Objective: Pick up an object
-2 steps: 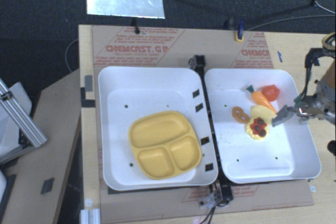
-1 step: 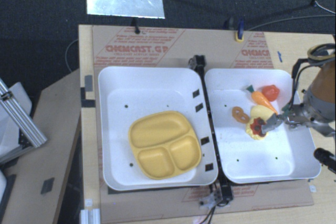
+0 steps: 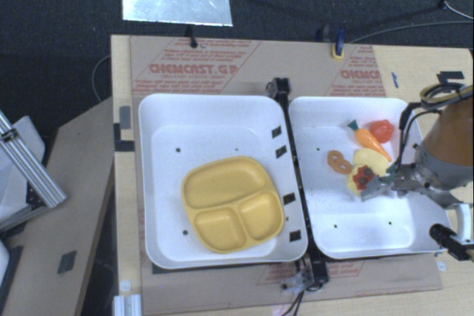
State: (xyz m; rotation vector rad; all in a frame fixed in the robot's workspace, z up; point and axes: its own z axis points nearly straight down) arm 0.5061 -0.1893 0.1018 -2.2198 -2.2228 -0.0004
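Arm: the grey KUKA arm point(image 3: 452, 140) reaches in over the right edge of the right bin point(image 3: 326, 233), its gripper point(image 3: 370, 186) low among the toys.
Tool: whether it is spread or pinching anything, I cannot tell.
Objects: 5 small toys cluster near the right bin's far right corner: carrot point(image 3: 368, 139), red piece point(image 3: 382, 130), yellow piece point(image 3: 368, 158), pretzel point(image 3: 339, 162), dark red piece point(image 3: 363, 177).
Left bin: a yellow 3-section tray point(image 3: 232, 203) sits mid-bin point(image 3: 159, 159).
Risk: the toys touch or nearly touch, so the gripper likely nudges neighbours or closes on 2, and a rounded piece could slip free.
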